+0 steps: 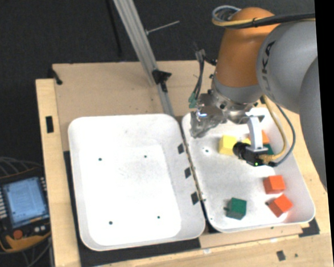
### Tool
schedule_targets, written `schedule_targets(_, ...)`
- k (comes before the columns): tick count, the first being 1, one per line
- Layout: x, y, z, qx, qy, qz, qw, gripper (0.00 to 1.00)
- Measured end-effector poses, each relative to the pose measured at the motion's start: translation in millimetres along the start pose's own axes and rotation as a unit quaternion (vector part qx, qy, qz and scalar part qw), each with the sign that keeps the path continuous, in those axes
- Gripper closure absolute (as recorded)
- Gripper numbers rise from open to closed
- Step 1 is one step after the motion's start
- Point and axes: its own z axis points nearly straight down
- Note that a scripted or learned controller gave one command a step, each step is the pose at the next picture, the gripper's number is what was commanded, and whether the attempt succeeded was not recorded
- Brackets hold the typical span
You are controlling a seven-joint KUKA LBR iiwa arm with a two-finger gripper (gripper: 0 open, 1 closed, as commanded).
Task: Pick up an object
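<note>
The gripper (199, 124) hangs over the far left corner of the right bin (219, 220); whether it is spread or pressed together cannot be told. In that bin, a yellow block (227, 145) lies just beside the gripper, a green block (236, 208) near the front edge, and two orange blocks (274, 183) (280, 205) by the right edge. The left bin (83, 164) sits alongside on the counter (95, 89).

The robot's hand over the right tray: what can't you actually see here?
- Gripper: the wrist's bulk covers it, so its grasp is unreadable.
- Yellow block: partly covered by the black cable fitting.
- Right bin: its far corner lies under the arm.
- Tablet screen: too small to read.
</note>
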Motion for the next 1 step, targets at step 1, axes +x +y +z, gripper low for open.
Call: schedule_targets(1,52.2,-3.8,14.8,0.001,0.0,0.0,1.0,1.0)
